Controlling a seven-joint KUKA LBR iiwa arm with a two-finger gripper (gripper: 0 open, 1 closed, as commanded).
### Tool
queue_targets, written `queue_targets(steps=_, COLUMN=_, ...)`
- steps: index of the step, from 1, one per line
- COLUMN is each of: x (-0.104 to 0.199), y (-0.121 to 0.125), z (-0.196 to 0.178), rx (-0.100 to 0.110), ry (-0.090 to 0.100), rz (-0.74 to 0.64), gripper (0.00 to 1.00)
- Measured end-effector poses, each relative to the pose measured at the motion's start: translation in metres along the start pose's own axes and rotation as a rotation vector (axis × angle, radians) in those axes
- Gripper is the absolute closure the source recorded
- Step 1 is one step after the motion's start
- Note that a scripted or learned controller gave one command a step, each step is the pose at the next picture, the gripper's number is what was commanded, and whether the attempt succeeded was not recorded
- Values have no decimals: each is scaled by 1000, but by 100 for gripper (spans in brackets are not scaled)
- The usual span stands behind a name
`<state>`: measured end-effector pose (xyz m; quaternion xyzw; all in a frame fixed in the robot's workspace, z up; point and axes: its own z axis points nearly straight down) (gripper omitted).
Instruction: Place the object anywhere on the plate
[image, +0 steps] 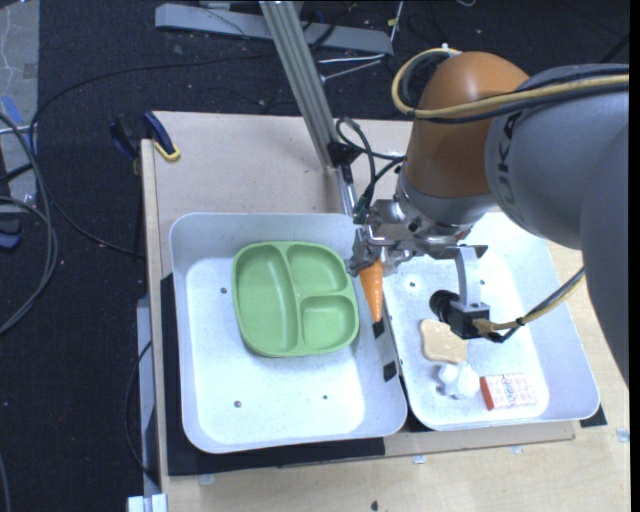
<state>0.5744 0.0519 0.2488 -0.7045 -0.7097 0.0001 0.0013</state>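
Two white bins sit side by side on your pale wooden surface (250, 170), with the orange carrot hanging at the seam between them.

You can see the carrot (372, 290) as a slim orange taper, wide end up and point down, its top clamped between the jaws of the gripper (371, 262). It hangs just beside the right edge of the green three-compartment plate (295, 298), over the rims where the left bin (200, 400) meets the right bin (560, 330). Your plate lies toward the back right of its bin, leaving bare white floor in front and to its left. Near the right bin's front you have a tan bread-like piece (443, 342), a crumpled white item (458, 379) and a small red-and-white packet (510, 391).
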Motion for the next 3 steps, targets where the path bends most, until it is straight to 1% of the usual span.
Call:
queue_targets(steps=1, x=54, y=-19, z=-3, rx=0, ry=0, rz=-1, gripper=100)
queue_targets(steps=2, x=109, y=-34, z=9, rx=1, ry=-1, rz=-1, gripper=100)
queue_targets(steps=3, x=105, y=-33, z=8, rx=-1, ry=-2, rz=6, gripper=0)
